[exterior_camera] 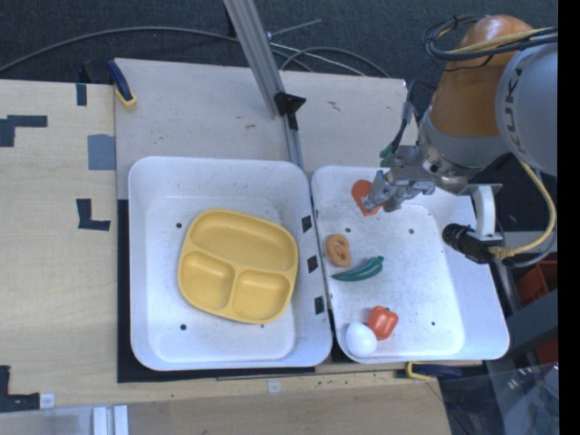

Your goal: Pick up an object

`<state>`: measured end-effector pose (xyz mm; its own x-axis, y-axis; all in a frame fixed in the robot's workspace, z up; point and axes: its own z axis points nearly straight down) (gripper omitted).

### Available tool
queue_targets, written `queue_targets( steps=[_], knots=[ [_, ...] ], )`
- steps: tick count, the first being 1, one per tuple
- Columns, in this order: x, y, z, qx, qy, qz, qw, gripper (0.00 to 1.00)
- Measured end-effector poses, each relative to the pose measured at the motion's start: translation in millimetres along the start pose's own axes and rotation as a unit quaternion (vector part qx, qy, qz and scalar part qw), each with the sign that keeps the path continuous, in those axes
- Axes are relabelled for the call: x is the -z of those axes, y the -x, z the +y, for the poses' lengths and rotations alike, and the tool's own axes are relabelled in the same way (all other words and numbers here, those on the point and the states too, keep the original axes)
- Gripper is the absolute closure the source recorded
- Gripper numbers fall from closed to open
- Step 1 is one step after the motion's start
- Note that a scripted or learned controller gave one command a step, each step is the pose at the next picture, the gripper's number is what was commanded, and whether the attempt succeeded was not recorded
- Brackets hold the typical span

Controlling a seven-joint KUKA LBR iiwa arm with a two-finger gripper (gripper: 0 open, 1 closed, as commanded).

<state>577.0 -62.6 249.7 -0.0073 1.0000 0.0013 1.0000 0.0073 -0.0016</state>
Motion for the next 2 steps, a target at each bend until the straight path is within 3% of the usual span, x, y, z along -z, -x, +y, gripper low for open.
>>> queue_targets(
  steps=[2],
  knots=[
    [-3.3,-106.9,-2.3,0.0,0.0,0.0,1.0,1.0]
  ],
)
